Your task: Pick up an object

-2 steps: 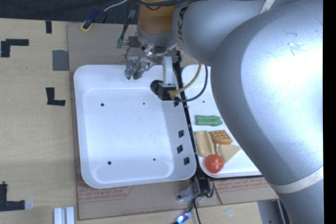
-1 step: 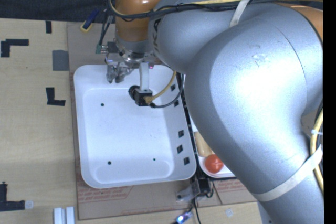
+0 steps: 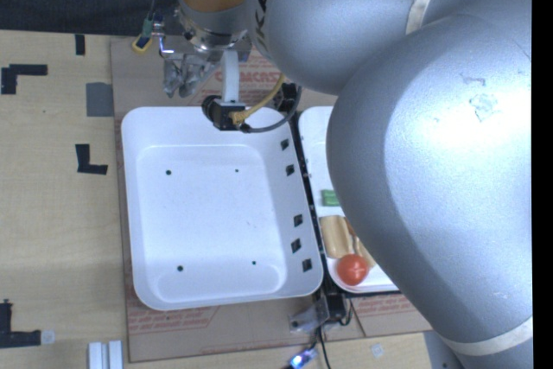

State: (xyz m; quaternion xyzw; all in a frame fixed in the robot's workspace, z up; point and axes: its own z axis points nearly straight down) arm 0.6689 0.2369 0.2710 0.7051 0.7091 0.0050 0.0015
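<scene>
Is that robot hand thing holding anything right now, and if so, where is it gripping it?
It cannot be told. The end effector hangs above the far rim of the left bin, and nothing shows in it. The red ball lies in the right bin.

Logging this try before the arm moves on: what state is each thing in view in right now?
Gripper: above the bench past the left bin's far rim, nothing seen in it.
Left bin: flat on the bench, bare white floor showing.
Right bin: mostly hidden under the arm.
Red ball: resting in the right bin, near corner.
Tan object: lying just behind the ball.
Green item: lying in the right bin, partly hidden.
</scene>
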